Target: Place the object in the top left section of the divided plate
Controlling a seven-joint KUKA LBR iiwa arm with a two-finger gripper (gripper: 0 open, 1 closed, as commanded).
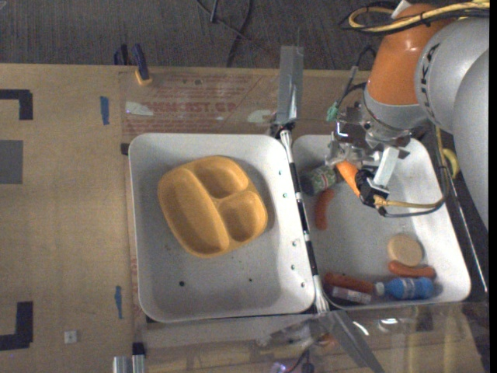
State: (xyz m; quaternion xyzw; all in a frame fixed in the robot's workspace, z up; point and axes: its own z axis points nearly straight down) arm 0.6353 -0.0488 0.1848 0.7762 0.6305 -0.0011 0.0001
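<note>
Gripper (pixel 351 169) over right bin (pixel 443 208), upper part of frame, closed on an orange carrot-like object (pixel 349 177)

Yellow divided plate (pixel 212 205) sits in left bin (pixel 210 294), centre-left of frame, well apart from gripper; green item (pixel 318 179) and sausage (pixel 322 207) just left of gripper; round disc (pixel 405 249), second sausage (pixel 411 270), blue bottle (pixel 404 288) at lower right

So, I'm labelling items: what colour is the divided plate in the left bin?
Yellow-orange all over, the three-section divided plastic plate, seen clearly in the camera view.
</note>
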